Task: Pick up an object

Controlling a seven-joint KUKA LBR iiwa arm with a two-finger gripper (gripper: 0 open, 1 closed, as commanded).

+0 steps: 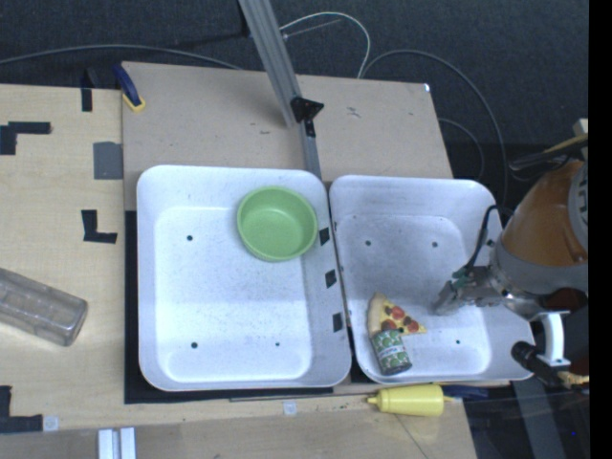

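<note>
A green bowl (277, 223) sits at the back right of the left bin (172, 285). In the right bin (459, 208) a pizza slice (393, 316) lies near the front, with a small dark green can (391, 350) just in front of it. A yellow mustard bottle (413, 400) lies on the bench outside the right bin's front rim. My gripper (455, 293) is low in the right bin near its right side, to the right of the pizza slice, with nothing seen between its parts.
A clear plastic cylinder (38, 307) lies on the bench at far left. A grey metal pole (273, 46) slants down from the top to the seam between the bins. Cables run behind the bench.
</note>
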